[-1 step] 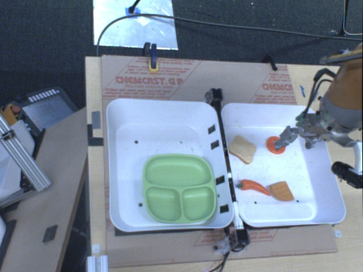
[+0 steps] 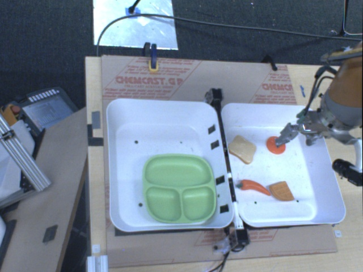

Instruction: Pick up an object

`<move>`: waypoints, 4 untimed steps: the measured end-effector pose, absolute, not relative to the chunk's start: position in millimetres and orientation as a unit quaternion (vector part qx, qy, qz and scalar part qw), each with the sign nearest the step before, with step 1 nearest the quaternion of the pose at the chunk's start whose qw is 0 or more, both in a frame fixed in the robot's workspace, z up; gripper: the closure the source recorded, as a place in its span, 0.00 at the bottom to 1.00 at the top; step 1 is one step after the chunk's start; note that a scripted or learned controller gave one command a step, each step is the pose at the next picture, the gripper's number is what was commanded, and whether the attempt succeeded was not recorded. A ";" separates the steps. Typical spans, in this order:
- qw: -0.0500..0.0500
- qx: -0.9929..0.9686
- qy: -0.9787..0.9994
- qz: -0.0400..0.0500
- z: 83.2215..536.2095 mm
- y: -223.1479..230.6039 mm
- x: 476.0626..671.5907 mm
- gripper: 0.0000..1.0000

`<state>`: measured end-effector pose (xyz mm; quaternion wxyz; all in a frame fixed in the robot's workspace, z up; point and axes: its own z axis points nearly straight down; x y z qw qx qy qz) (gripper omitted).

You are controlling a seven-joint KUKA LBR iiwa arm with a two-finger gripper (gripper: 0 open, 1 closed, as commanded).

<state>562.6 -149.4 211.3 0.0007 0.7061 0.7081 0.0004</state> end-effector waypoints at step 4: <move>0.001 0.706 0.708 0.001 95.4 -139.7 559.8 1.00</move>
